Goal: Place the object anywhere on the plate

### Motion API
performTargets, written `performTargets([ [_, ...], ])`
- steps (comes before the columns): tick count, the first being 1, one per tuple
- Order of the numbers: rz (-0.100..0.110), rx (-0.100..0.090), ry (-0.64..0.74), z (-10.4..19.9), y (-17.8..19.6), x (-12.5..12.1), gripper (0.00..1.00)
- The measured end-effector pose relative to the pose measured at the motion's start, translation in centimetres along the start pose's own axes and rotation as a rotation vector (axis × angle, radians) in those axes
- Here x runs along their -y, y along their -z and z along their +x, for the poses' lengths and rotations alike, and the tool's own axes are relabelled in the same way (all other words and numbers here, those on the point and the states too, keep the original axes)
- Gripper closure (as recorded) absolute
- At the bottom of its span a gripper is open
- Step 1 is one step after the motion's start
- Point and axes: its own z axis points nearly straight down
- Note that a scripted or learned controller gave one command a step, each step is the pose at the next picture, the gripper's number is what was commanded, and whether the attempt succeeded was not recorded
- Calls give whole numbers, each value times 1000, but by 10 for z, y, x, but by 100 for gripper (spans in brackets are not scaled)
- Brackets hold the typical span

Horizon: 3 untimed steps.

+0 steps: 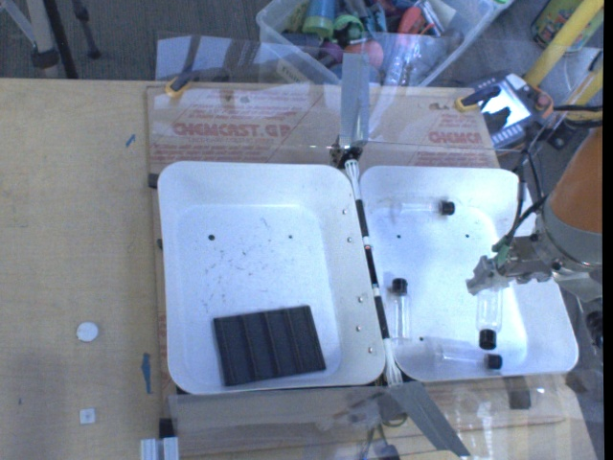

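Four clear vials (488, 319) around tool (490, 278) (grip unclear); dark ridged plate (268, 344) in left bin (182, 199)

White bins, black ribs, clear tubes on a tan tabletop

The two shallow white plastic bins (182, 257) sit on a pale tan wooden tabletop (67, 209); the left one bears a dark grey ribbed rectangular plate (268, 344) and fine dark specks. Clear plastic tubes with black caps (398, 307) lie in the right bin. The grey metal arm wears an orange band (586, 185).
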Motion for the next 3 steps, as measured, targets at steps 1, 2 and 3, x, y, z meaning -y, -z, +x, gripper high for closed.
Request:
performTargets([
  [1, -2, 1, 374, 55, 7, -40, 100],
  [2, 3, -2, 560, 149, -23, -53, 100],
  [3, -1, 0, 637, 190, -13, -98, 100],
])
